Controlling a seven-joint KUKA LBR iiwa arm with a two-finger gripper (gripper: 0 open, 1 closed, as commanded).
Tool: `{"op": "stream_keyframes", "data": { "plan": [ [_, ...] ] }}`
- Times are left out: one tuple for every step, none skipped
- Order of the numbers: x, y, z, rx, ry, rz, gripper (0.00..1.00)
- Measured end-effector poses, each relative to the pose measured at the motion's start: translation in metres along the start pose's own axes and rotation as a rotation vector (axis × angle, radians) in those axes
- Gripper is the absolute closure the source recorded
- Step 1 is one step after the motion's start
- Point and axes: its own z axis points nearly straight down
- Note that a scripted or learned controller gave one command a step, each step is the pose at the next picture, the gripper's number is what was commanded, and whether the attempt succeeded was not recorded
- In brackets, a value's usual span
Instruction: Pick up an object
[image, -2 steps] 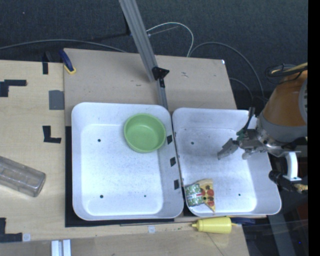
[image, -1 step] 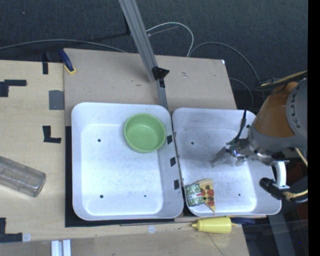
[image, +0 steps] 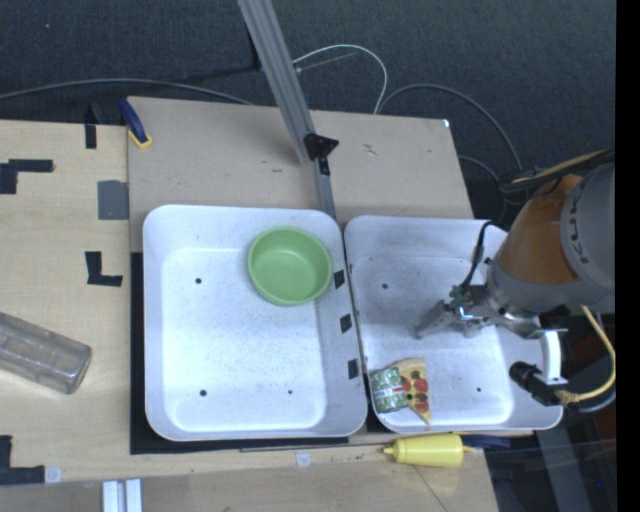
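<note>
A green bowl (image: 290, 265) sits upright near the back right corner of the left bin (image: 170, 330). In the right bin (image: 400, 250), a small flat packet with green and red print (image: 400, 388) lies against the front left corner. My gripper (image: 440, 320) hangs low over the middle of the right bin, above and to the right of the packet and apart from it. Nothing shows in the gripper. The grey arm with its orange band (image: 545, 245) reaches in from the right.
A yellow squeeze bottle (image: 432, 450) lies on the bench just outside the right bin's front rim. A clear plastic container (image: 40, 352) lies on the far left. A slanted metal pole (image: 290, 90) ends at the bins' back edge. Cables trail behind.
</note>
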Motion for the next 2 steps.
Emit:
{"op": "stream_keyframes", "data": {
  "plan": [
    [0.001,0.000,-0.011,0.001,0.002,-0.001,1.00],
    [0.000,-0.006,-0.071,-0.003,0.001,0.000,1.00]
  ]
}}
